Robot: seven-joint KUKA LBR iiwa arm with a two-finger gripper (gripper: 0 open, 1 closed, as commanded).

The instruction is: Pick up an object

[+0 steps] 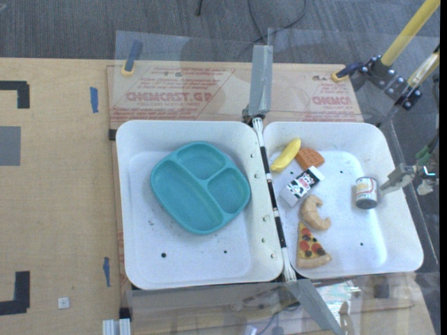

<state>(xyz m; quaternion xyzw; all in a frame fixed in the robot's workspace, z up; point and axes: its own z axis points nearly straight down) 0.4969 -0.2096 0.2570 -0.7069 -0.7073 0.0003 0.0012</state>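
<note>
The right bin (391, 246) holds several small objects. A yellow banana (286, 154) lies at its back left, with an orange ridged piece (309, 158) beside it. In front of them a black-and-white cow-print carton (300, 185) lies on its side. A tan croissant (313, 213) and a pizza slice (311, 246) sit nearer the front. A small silver can (364, 192) lies apart on the right.
The left bin (140, 257) holds a teal divided plate (200, 186). A ridge (269, 194) separates the bins. A small metal clamp-like piece (405, 176) pokes over the right bin's right rim near the can. Yellow-handled clamps (408, 30) stand at the back right.
</note>
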